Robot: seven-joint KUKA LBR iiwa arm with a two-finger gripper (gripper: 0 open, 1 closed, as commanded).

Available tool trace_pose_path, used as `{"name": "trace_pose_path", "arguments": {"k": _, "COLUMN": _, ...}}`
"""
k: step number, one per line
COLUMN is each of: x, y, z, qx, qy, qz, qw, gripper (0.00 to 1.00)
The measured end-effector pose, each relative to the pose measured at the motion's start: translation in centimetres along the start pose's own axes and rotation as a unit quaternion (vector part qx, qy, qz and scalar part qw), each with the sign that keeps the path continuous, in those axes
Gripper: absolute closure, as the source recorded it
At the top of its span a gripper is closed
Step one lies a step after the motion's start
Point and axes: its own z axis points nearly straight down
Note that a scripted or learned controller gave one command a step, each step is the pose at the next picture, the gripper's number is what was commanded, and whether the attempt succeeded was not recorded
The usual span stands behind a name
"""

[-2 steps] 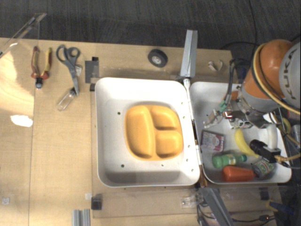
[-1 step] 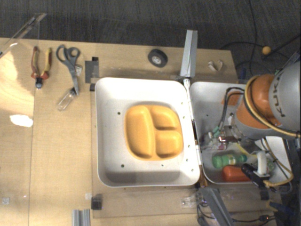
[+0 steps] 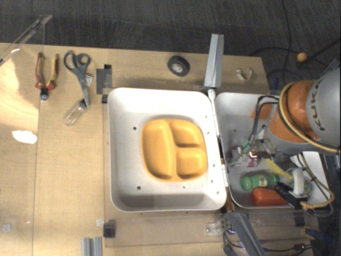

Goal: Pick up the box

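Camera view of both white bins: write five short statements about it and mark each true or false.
1. A yellow three-compartment plastic tray lies in the left white bin. True.
2. The grey arm with the orange band is over the left bin. False: it is over the right white bin.
3. A green bottle-shaped item lies in the right bin. True.
4. The grey-handled scissors lie inside the left bin. False: they lie on the wooden bench, beyond its far left corner.
5. A black roll of tape sits on the bench behind the bins. True.
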Motion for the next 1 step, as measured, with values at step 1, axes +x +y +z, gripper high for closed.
{"name": "trace_pose_path", "arguments": {"k": 1, "x": 4.33, "y": -1.12, "z": -11.86, "qx": 0.007, "qy": 0.001, "qz": 0.071, "qw": 0.9975, "gripper": 1.00}}
